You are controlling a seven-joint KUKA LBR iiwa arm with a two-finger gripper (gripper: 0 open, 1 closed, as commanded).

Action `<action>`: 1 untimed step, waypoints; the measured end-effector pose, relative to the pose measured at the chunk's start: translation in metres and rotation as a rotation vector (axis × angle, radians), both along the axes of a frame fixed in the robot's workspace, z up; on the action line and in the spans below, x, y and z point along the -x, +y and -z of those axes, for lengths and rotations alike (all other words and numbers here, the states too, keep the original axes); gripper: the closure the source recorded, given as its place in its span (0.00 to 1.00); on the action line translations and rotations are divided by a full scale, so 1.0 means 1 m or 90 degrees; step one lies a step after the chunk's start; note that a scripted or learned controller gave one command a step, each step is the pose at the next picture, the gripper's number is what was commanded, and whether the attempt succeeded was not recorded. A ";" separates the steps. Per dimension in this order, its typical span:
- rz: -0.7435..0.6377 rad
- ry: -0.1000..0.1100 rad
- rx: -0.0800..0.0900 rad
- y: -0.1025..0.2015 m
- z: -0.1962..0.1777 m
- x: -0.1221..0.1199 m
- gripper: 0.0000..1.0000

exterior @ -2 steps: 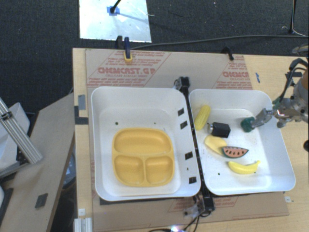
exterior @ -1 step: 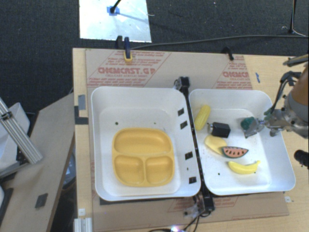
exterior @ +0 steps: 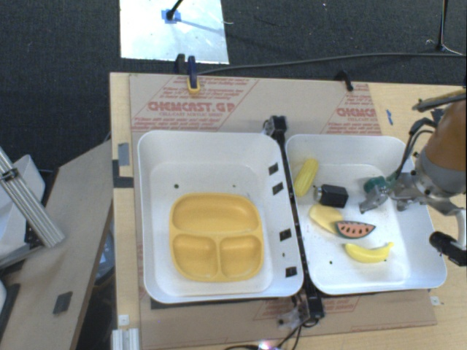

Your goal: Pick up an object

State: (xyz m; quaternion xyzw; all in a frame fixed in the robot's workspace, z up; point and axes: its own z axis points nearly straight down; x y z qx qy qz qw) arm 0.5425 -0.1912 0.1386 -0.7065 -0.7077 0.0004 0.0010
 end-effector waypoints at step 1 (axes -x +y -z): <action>0.000 -0.004 0.002 -0.001 -0.013 -0.001 1.00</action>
